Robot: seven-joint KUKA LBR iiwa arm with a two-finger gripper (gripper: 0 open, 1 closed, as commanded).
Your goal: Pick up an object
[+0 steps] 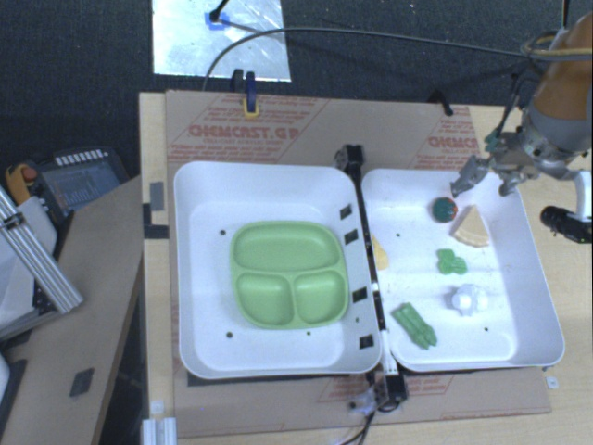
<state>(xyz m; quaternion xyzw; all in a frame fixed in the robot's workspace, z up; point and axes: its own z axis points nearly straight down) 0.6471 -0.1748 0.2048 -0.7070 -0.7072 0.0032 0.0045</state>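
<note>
Dark carpet covered the floor behind the bench, with a shiny silver sheet lying on it. A brown printed cardboard sheet lay over the pale wooden bench. Even, soft light fell across everything.

Both white bins looked like smooth moulded plastic with a soft sheen, and the green divided tray in the left one was matt plastic. They sat on a flat sheet of printed brown cardboard over a pale, wood-look worktop. A crinkled, shiny foil-like sheet lay on dark, rough carpet-like flooring.
</note>
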